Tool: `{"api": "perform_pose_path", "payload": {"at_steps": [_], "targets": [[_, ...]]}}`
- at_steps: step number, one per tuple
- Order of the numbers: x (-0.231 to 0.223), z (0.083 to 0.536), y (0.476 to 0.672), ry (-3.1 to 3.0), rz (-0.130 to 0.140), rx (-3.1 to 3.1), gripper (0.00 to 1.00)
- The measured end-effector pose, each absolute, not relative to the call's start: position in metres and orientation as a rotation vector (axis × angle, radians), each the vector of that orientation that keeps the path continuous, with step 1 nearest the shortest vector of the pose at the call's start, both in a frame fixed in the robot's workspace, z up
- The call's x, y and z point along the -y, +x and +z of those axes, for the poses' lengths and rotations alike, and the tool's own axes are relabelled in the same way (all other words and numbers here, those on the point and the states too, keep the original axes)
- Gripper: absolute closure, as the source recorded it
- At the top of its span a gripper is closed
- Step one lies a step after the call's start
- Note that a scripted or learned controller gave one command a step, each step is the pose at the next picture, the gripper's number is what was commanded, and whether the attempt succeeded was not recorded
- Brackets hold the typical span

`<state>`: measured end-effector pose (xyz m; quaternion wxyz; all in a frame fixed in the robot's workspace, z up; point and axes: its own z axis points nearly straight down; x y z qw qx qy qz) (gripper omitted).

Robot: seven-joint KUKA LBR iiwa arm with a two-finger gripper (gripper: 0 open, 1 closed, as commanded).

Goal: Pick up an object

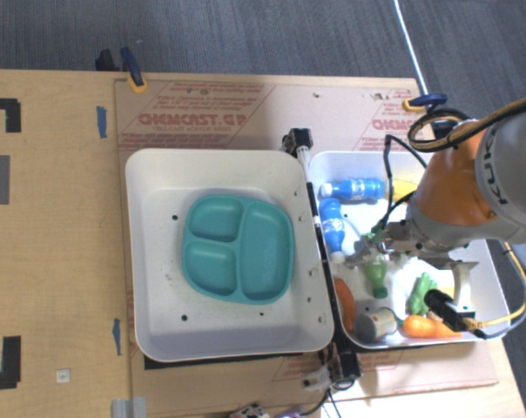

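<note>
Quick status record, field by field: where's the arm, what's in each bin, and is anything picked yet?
arm: reaches in from the right, wrist over the right bin
gripper: low among the items in the right bin, near a small green object
held object: none visible; jaws too obscured to judge
left bin: holds a teal divided plate
right bin contents: blue-and-white bottle, carrot, green leafy toy, metal can
task status: pick not confirmed

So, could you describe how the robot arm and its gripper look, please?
The arm is grey with a wide orange band above the wrist. Black cables loop along it near the top, and another black cable with a yellow tip trails below. The gripper is a small grey metal part over the right bin.
</note>
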<state>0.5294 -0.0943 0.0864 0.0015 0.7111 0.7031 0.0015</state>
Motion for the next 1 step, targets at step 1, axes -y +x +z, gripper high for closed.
{"api": "perform_pose_path", "payload": {"at_steps": [1], "targets": [[0.0948, 0.0970, 0.5307, 2.230, 0.007, -2.203, 1.00]]}}
